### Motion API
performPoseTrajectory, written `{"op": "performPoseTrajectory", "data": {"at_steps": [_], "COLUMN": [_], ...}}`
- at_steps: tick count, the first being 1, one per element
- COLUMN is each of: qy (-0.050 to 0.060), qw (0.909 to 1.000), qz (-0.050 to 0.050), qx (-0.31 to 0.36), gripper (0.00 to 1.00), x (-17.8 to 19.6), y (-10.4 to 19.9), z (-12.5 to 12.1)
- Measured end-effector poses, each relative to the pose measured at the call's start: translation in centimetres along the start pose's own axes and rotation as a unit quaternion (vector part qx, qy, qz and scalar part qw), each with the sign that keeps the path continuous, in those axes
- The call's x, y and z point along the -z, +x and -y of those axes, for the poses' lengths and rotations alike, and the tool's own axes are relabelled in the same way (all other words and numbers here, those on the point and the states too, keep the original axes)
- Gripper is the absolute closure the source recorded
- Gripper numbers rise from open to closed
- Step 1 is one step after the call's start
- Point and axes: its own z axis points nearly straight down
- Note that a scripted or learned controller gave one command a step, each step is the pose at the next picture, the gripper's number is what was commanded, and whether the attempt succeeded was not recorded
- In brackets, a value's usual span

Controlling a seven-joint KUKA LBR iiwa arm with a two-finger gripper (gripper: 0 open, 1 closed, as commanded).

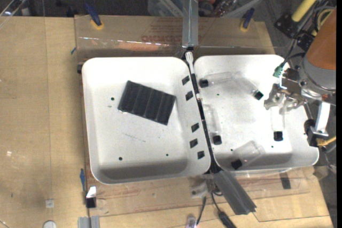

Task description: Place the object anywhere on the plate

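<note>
Two shallow white bins sit side by side under me, and I reach in from the right over the right bin (251, 168). My gripper (282, 100) hangs above that bin's right part, near its far right wall, with the orange band of my arm just above the wrist at the picture's edge. The metal parts at my wrist run together at this slant, so I cannot tell how the gripper is set, and I see nothing held there. The left bin (101, 163) holds a dark ribbed rectangular plate (146, 102), lying flat and turned a little askew, in the far middle of its floor, well apart from me. In my bin several clear plastic pieces (247, 151) with small black ends lie scattered: one near the front edge, one along the divider, others toward the back. Which of these is the object I cannot tell.
</note>
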Motion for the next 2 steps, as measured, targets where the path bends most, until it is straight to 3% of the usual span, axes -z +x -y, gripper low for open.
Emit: {"op": "performPoseTrajectory", "data": {"at_steps": [1,2], "qy": [-0.001,0.002], "qw": [0.9809,0.9293], "qz": [0.001,0.002], "qx": [-0.194,-0.369], "gripper": [1.00,1.00], "x": [6.5,6.0], "y": [0.3,2.8], "z": [1.7,5.0]}}
